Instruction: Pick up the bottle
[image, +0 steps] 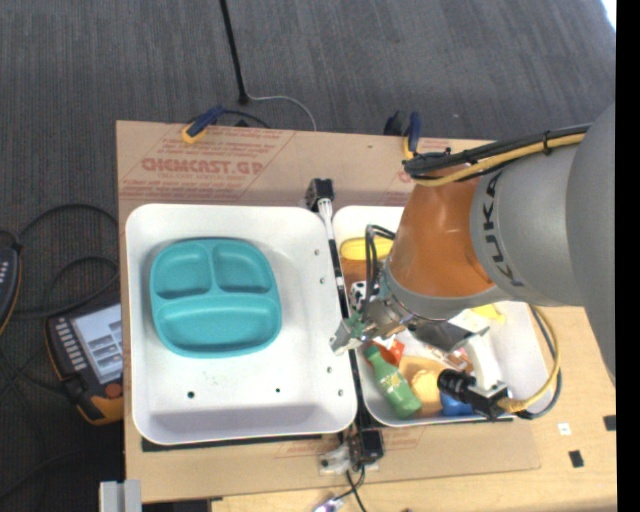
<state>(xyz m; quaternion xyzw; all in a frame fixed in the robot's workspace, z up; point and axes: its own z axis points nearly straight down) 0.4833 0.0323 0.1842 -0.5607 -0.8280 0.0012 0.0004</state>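
A green bottle (396, 388) lies in the front left part of the right bin (520, 345), its neck pointing up-left toward a small red piece (390, 352). My gripper (356, 332) hangs low at the right bin's left wall, just above and to the left of the bottle's neck end. Nothing shows as held in it. The grey and orange wrist (440, 250) covers the middle of the right bin and hides what lies beneath it.
Beside the bottle lie a yellow-orange item (426, 382) and a blue item (456, 402). A yellow object (353, 250) sits at the bin's back left, a white one (488, 348) to the right. The left bin (250, 400) holds a teal divided plate (213, 297).
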